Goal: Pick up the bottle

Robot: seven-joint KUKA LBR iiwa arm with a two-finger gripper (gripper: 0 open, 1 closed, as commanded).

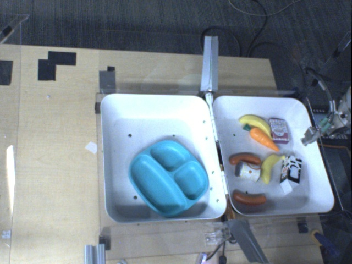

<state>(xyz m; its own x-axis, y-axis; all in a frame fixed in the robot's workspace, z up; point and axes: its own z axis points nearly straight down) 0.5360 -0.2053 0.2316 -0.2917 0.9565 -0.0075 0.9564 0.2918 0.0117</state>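
Both bins (110,147) look like smooth matt white plastic. The blue divided plate (168,176) is plastic too, with a soft sheen. The bench (55,147) is pale wood-look board, pretty flat finish. The carrot (264,138) and bananas (255,122) look like glossy toy plastic.

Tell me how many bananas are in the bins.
2, both in the right bin: one banana near its top beside the carrot, the other banana lower down, between the small bottle and the black-and-white carton. None looks hidden.
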